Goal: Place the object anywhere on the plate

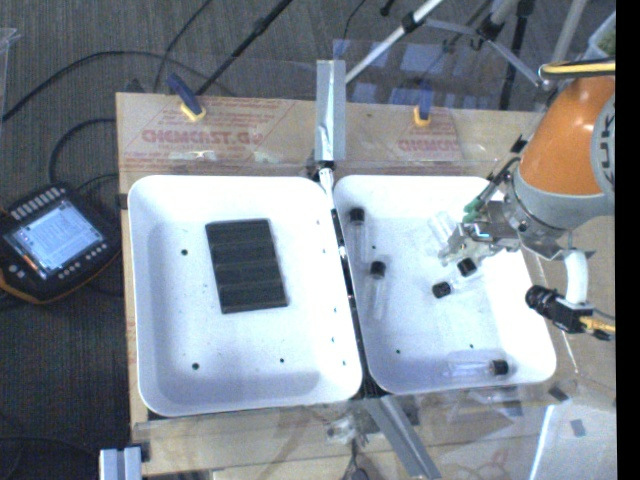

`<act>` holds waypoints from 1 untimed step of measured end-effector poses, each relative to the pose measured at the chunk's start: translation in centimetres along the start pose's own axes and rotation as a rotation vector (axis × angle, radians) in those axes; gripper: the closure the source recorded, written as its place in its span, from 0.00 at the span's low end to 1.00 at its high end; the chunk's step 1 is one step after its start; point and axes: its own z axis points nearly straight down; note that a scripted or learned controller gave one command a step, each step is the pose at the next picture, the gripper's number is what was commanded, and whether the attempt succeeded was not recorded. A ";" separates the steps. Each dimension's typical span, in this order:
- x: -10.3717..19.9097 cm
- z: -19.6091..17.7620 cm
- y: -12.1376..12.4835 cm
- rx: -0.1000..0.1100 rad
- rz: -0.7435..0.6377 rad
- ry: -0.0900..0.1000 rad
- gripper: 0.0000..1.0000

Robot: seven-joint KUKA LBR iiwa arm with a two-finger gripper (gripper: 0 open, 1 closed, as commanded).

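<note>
Black and ribbed, the plate (246, 265) lies in the left bin (150, 368), long axis running roughly twelve to six with a slight tilt. I hang over the right bin (400, 368), my gripper (465, 248) near its two o'clock part. Small clear vials with dark caps are scattered here: one (440, 289) just at my seven o'clock, another (377, 267) further toward nine. I cannot tell whether I am holding anything. The plate sits well apart from me at nine o'clock, across the wall between the bins, so I judge the carry runs straight that way.
</note>
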 end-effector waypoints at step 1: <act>6.8 -2.5 -0.7 0.000 -0.105 -0.002 1.00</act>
